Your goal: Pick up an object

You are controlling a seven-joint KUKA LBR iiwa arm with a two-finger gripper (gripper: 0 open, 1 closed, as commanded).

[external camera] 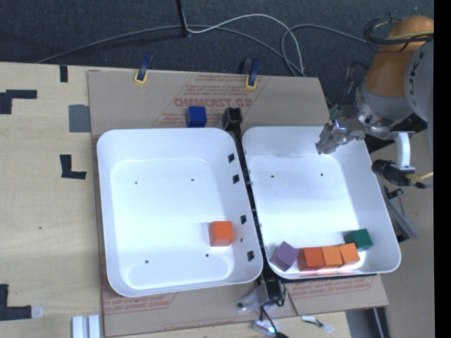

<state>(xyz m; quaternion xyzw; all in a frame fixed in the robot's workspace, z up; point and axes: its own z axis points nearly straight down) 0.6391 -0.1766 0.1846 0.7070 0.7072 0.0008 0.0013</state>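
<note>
**Entry: arm at the far edge of the right bin, nothing in hand**

Camera view. We take the shallow white plastic right-hand bin as our landmark. The grey two-finger gripper hangs over its far rim, towards the arm's side. We see nothing between its fingers; how far apart they stand we cannot tell, since they merge into one dark tip.

Candidate objects lie along the bin's near wall, well apart from the gripper: a purple block nearest the divider, then an orange block, a second orange block and a lighter orange block touching in a row, with a small dark green block just behind the row's outer end. In the neighbouring white left-hand bin, beyond the divider, a lone orange cube sits clear of the walls.

Handling, our judgement: the blocks look rigid, light and flat-sided, probably foam or wood, so not fragile. We would take hold across two opposite flat faces. The lone cube offers free sides; the row gives little room for fingers.
</note>
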